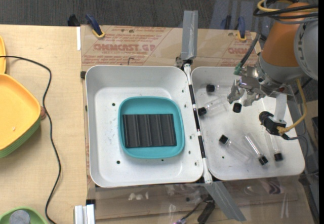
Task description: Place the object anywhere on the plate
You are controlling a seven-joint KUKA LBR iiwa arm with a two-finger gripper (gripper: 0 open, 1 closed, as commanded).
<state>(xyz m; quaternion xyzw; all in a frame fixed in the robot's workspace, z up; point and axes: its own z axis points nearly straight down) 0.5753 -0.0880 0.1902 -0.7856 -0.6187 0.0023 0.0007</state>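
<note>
The teal plate (151, 153) with a dark ridged insert lies in the left white bin (101, 116). My gripper (239, 100) hangs over the upper part of the right white bin (291, 167), well to the right of the plate. A small clear vial with a black cap (236, 108) sits between its fingertips, lifted off the bin floor. Several more black-capped clear vials lie loose in the right bin, among them one by the divider (210, 107) and one lower down (256, 150).
The raised rims of the two bins (194, 116) meet between the gripper and the plate. Another vial (232, 145) lies in the lower middle of the right bin. A yellow dish (15, 116) and a black cable (45, 116) lie on the wooden bench at the left.
</note>
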